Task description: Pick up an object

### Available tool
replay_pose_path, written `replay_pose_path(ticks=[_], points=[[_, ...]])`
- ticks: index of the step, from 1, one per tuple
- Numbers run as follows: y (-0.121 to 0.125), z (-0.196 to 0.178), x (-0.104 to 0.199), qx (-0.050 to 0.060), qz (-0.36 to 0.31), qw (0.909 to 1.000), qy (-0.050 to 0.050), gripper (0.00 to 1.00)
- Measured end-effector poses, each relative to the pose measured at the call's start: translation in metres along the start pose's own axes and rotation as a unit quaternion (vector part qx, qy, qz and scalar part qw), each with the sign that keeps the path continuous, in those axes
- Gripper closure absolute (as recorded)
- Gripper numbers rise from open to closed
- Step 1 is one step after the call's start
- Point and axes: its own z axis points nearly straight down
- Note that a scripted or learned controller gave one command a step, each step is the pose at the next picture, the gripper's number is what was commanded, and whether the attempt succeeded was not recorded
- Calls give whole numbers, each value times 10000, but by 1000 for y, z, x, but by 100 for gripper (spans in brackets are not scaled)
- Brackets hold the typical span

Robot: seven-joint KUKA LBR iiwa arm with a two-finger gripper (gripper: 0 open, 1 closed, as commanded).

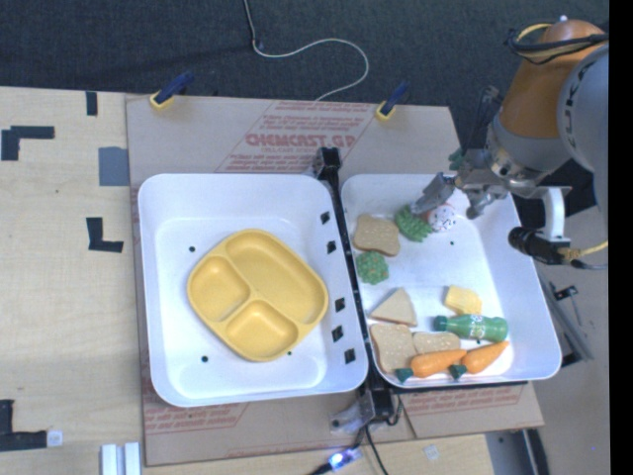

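My gripper (453, 204) hangs over the back of the right bin (514, 265), and its two fingers stand spread, so it is open. Just below and between them lies a small white object (444, 219); nothing is held. A green leafy toy (412, 225) touches the left finger's tip. Further left lie a round toast slice (377, 235) and a green broccoli piece (373, 267). Toward the front are a sandwich wedge (396, 308), a cheese cube (462, 300), a green bottle (474, 327), a bread slice (392, 343) and two carrots (432, 364).
The left bin (168, 216) holds a yellow divided tray (257, 293). A black divider ridge (339, 255) runs between the bins. The arm's orange band (539, 92) and grey links stand over the right bin's back right corner.
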Motion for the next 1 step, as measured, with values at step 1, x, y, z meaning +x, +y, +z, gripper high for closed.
replay_pose_path(ticks=[1], points=[[1,56,10,23,0,10000,-1,0]])
